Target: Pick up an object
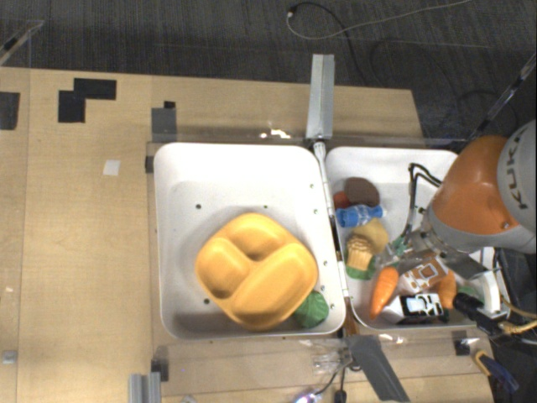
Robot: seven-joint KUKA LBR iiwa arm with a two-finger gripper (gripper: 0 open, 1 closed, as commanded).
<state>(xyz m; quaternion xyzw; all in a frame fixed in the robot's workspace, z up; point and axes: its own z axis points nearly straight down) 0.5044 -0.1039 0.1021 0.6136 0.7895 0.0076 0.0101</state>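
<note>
Orange carrot (383,290) btwn corn (362,253) & tool (417,269) in right bin (379,163); tool's open/closed state unclear.

Open floor (218,183) behind yellow tray (256,269)

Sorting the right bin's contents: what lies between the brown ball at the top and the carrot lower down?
In the camera view, between the brown ball and the carrot lie a blue bottle and, below it, a yellowish toy.

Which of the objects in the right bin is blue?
The small blue bottle, lying on its side against the bin's left wall. It sits between the brown object above and the tan item below; no other is blue.
</note>
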